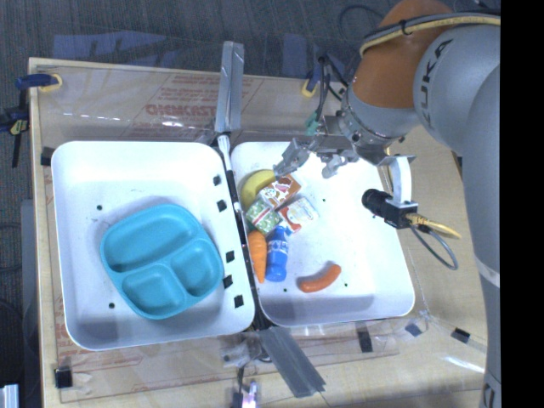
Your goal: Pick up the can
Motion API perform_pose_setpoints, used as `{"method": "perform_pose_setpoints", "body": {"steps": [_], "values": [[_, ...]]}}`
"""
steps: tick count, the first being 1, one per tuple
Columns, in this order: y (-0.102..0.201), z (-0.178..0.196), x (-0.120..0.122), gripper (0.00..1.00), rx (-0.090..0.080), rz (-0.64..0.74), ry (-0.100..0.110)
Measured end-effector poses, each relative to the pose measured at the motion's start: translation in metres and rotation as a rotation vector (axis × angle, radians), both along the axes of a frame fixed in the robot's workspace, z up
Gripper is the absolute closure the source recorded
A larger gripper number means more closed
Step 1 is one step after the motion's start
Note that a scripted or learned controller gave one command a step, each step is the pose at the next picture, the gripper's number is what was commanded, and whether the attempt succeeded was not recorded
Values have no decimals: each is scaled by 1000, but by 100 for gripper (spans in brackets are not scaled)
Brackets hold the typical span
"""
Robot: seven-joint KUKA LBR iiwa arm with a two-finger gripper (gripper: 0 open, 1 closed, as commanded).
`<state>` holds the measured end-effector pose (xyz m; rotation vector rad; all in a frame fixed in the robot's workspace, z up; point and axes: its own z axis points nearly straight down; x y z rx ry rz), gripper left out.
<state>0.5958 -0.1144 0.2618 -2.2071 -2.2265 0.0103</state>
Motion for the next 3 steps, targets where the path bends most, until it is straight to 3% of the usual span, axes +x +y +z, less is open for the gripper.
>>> {"method": "perform_pose_setpoints", "body": {"steps": [1, 2, 3], "values": [[-5, -167, 6, 0, -4, 55, -14], [-5, -159, 7, 100, -5, 60, -13], [46, -72, 39, 100, 1, 105, -4]]}}
